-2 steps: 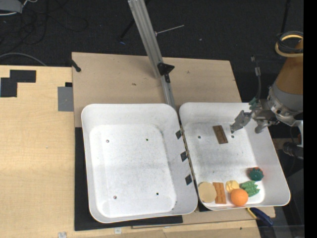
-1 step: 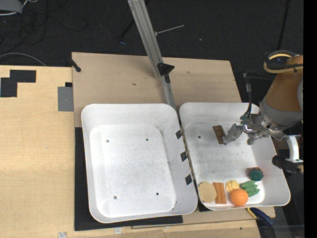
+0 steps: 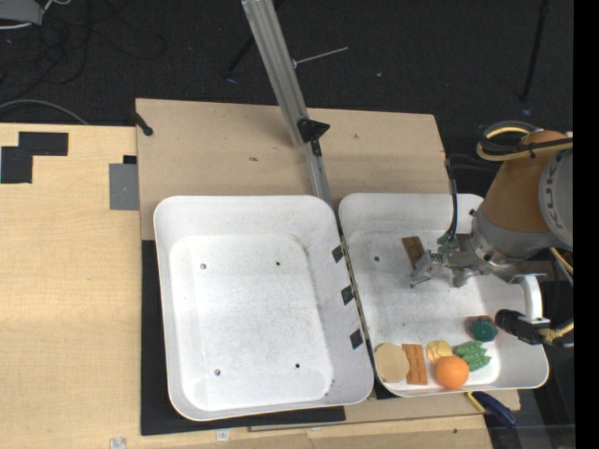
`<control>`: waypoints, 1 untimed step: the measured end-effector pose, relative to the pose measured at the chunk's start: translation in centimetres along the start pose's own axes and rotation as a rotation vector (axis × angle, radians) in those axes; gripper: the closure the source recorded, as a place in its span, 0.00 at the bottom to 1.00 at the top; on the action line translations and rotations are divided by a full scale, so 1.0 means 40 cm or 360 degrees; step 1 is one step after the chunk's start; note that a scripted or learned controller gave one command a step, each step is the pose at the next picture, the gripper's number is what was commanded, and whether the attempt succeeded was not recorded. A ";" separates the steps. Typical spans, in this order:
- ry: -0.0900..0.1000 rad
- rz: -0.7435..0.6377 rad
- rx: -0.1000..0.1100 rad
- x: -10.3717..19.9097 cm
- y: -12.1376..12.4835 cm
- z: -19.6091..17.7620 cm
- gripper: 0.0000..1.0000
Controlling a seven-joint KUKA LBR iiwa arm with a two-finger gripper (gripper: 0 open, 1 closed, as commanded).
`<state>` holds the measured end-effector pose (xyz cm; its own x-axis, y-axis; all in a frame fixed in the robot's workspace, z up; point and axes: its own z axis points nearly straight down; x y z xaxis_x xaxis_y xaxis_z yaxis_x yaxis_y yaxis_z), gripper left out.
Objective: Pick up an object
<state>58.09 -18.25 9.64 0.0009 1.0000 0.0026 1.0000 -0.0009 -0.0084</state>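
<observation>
Overhead, my arm [image 3: 524,195] came in from the right and hung over the right bin [image 3: 393,215], 1 of 2 shallow white bins side by side on the worktop [image 3: 234,138]. My pincer [image 3: 432,266] was low over the middle of that bin, just beside a small brown block [image 3: 412,248] that lay up and to the left of it. Whether they touched I could not tell, and the same went for how wide the pincer stood, since it was too small and dim to read; nothing showed plainly between its tips.

Along the bin's near edge lay a row of small things: a pale tan round piece [image 3: 391,362] at the left, an orange-brown slab [image 3: 416,364] touching it, a small yellow piece [image 3: 438,350], an orange ball [image 3: 452,372], and a green leafy piece [image 3: 472,354] beside the ball. A dark green knob [image 3: 483,329] sat a little above these, near the right wall. All were well apart from my pincer.

The left bin [image 3: 245,297] sat against the right one, with 3 black clips [image 3: 347,294] along the shared edge. A slanted metal rail [image 3: 279,68] ran from the far side toward the bins.
</observation>
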 end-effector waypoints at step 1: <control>-0.0003 0.0009 -0.0008 -0.005 0.003 -0.034 1.00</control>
<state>58.22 -18.44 11.00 0.0068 1.0000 0.0010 1.0000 -0.0068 -0.0032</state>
